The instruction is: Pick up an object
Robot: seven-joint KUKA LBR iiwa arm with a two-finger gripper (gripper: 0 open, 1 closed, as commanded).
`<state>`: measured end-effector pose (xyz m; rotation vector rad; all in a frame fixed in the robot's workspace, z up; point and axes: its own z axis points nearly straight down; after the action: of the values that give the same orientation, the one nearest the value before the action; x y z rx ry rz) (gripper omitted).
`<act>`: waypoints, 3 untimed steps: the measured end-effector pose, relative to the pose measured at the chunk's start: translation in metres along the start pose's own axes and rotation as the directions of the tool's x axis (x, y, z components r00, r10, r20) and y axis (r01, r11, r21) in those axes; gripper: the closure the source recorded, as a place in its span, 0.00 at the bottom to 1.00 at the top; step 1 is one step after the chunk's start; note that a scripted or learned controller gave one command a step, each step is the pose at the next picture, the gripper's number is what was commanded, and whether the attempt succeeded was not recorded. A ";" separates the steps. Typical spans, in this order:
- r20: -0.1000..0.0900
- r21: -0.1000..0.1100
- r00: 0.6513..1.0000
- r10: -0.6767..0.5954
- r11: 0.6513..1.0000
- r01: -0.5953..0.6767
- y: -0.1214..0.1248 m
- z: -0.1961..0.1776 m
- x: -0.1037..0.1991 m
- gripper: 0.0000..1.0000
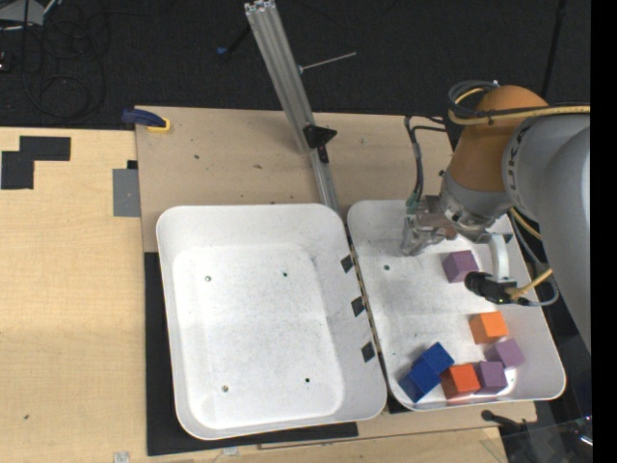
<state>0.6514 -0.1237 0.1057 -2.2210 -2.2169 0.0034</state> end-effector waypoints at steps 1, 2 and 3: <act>0.002 -0.008 1.000 -0.001 1.000 0.001 -0.002 -0.057 -0.009 1.00; 0.001 -0.008 1.000 -0.002 1.000 0.002 -0.003 -0.103 -0.002 1.00; 0.002 -0.008 1.000 -0.003 1.000 0.003 -0.002 -0.155 -0.003 1.00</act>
<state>0.6498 -0.1270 0.2606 -2.2223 -2.2257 -0.0037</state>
